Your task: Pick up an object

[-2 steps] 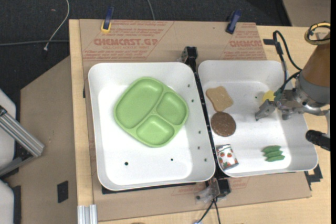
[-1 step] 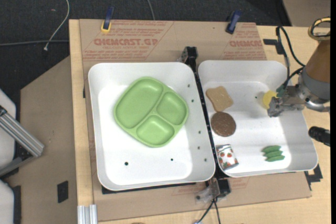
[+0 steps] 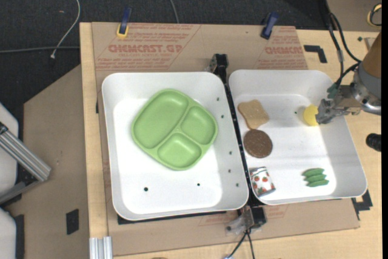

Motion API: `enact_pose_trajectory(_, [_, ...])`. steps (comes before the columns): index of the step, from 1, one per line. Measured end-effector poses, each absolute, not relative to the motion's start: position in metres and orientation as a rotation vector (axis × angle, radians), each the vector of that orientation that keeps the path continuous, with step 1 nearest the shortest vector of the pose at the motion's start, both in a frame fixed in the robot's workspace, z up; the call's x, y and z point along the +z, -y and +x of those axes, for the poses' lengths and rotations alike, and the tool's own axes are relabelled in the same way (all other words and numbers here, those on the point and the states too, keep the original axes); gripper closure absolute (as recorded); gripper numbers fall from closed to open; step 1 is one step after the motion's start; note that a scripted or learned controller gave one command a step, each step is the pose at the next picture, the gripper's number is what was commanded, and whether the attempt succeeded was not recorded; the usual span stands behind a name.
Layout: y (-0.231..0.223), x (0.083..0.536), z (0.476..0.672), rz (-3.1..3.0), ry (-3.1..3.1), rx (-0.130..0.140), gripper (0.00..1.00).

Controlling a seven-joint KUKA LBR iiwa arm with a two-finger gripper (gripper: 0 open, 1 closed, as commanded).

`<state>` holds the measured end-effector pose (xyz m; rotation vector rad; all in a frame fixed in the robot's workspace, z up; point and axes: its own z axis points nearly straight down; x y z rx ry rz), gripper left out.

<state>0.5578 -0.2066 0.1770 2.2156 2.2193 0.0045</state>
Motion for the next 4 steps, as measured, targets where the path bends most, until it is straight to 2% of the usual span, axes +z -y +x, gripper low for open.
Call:
enact_pose_trajectory(1, [0.207,0.216,0.559,2.216,-2.219,0.004,1.0])
enact_pose_trajectory(2, [0.146,0.213,0.574,2.215,-2.23,0.003,1.0])
enact_pose_trajectory(3, [0.093,0.222,0.575,2.216,-2.231,0.003,1.0])
enact_pose_trajectory(4, [0.035,0.213,0.583,2.217,-2.232,0.001,1.0])
